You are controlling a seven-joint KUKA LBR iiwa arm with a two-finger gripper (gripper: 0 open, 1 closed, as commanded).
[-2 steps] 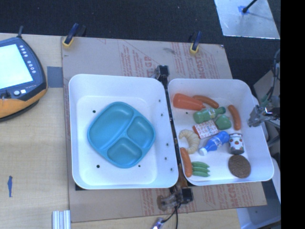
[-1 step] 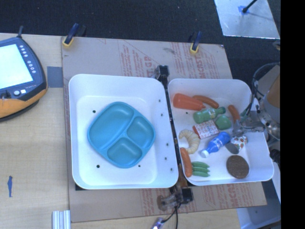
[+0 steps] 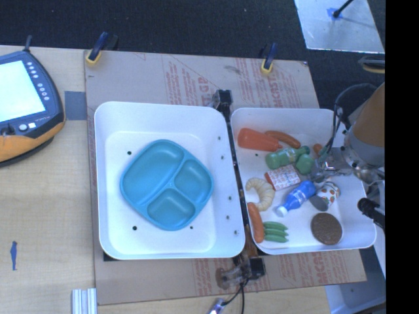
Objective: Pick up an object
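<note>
Just left of hand (image 3: 325,170), blue bottle (image 3: 298,197)

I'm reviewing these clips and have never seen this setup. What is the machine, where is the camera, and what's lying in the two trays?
One camera looks down at a slant on a bench. The robot arm, grey with an orange band, reaches in from the right; its gripper sits low over the right bin. That bin holds toy food: a carrot, a green bottle, a croissant, a blue bottle, pea pods and a brown cookie. The left bin holds a blue divided plate. A control pendant lies at far left. Whether anything is gripped is unclear.
</note>
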